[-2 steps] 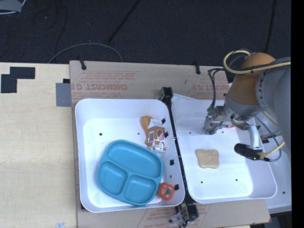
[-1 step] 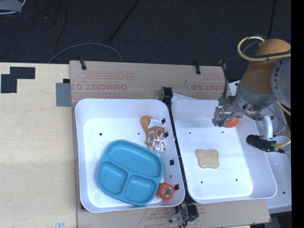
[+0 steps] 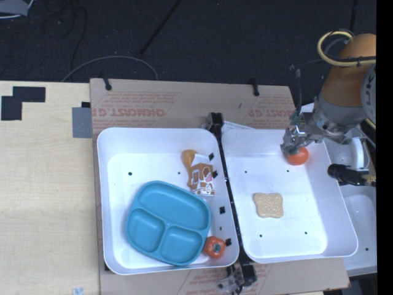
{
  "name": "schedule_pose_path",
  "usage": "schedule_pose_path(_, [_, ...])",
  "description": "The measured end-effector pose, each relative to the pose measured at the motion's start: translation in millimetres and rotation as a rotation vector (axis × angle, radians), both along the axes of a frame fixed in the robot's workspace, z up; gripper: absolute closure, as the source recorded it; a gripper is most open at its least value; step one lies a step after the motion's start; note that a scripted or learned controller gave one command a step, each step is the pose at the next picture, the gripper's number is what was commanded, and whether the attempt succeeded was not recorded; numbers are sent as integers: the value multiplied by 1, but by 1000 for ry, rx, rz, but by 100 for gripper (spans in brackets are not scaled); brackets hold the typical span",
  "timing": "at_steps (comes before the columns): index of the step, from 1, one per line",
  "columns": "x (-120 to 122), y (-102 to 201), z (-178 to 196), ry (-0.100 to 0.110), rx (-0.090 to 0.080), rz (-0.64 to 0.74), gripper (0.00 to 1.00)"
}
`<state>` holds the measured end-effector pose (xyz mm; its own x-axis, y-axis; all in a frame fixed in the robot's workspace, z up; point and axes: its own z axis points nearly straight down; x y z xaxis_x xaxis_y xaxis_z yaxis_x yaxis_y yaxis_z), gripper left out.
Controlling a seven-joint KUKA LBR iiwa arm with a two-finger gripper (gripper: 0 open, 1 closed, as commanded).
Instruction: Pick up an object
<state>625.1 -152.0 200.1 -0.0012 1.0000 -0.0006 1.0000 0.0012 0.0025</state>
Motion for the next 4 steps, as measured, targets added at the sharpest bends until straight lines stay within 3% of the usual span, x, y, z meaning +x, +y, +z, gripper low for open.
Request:
schedule_pose_path(1, [-1,-3,43,0,0,0,100])
schedule_pose_path(4, [-69,164,19,9,2,3,100])
